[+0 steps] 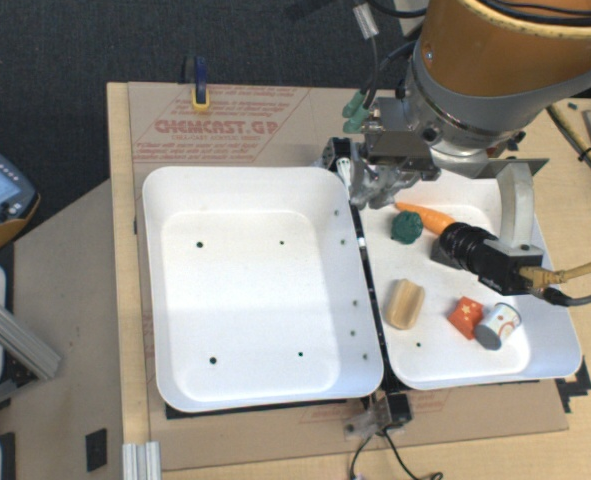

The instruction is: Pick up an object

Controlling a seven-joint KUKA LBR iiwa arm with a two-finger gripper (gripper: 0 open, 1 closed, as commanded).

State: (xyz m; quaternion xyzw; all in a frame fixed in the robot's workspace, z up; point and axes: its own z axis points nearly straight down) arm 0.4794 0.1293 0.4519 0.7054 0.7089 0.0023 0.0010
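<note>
The grey arm (505, 58) with its orange band comes in from the upper right of the camera view, and its gripper (373, 190) hangs over the far left corner of the right bin (475, 373), close to the wall where the two bins meet. The gripper tip is dark and partly hidden by the wrist, so I cannot tell if it is open or closed. Nothing can be seen in its grasp.

All the objects to pick are in the right bin. A small dark green lump (407, 228) lies just beside the gripper, toward the near side. An orange carrot (430, 218) lies tilted next to the lump and seems to touch it. More to the front, a tan piece like a cork (406, 304) lies alone on the bin floor, not far from the left wall. To its right there is a red-orange block (464, 317), and a white and grey cylinder (497, 325) lies on its side against this block.

The left bin (245, 298) shows four small dark dots on its white floor. Both bins rest on a brown cardboard sheet (215, 118) with red printed letters, which lies on the bench. A blue and yellow clamp (200, 83) sits on the far edge of this sheet.
</note>
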